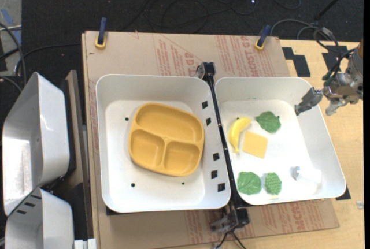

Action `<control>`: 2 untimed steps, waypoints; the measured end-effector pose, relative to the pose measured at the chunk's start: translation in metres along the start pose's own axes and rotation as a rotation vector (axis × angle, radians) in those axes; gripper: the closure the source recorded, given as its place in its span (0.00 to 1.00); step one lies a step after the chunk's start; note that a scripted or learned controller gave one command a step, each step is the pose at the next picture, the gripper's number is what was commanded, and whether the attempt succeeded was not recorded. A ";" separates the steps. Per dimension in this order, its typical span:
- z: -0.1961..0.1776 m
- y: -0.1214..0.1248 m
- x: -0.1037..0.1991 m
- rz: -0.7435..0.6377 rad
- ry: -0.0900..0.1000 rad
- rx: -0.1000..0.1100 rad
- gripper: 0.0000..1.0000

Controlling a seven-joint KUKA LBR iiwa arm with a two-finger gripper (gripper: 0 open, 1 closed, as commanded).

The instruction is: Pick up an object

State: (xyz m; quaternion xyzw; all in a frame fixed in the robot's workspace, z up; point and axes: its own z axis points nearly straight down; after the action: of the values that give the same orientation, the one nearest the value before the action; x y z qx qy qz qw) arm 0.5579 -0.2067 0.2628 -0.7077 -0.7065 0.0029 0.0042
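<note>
Brown cardboard covers the surface [173,51], and two shallow white bins sit on it side by side, their inner walls touching.

At the far right, the pincer [321,104] hangs over the upper right rim of the right bin [260,83]. Its two fingers are spread apart with nothing between them. One dark finger reaches inward over the bin wall.

The bin floor just below and left of the pincer is bare white, giving open room along the right wall. The nearest thing is a green leafy piece [268,122], near the top middle of the bin. Left of it a banana [239,131] curves down close to the left wall, touching a flat yellow slab [255,144]. Two more green pieces [249,182] [273,184] lie just beside each other along the near edge. A small pale thing [305,174], too faint to identify, lies in the near right corner.

The left bin [115,103] holds one yellow divided tray [166,139], with a margin of bare floor all round.

Two clamps [101,34] [263,38] grip the cardboard's far edge, with cables on dark floor beyond.
</note>
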 end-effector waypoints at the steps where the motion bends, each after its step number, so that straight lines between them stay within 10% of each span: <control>1: -0.005 0.002 0.001 -0.003 -0.002 -0.009 0.00; 2: 0.039 0.004 0.004 -0.002 -0.001 -0.005 0.00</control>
State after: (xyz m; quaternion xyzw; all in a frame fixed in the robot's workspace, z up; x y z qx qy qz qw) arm 0.5616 -0.2022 0.2236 -0.7071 -0.7071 0.0014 0.0020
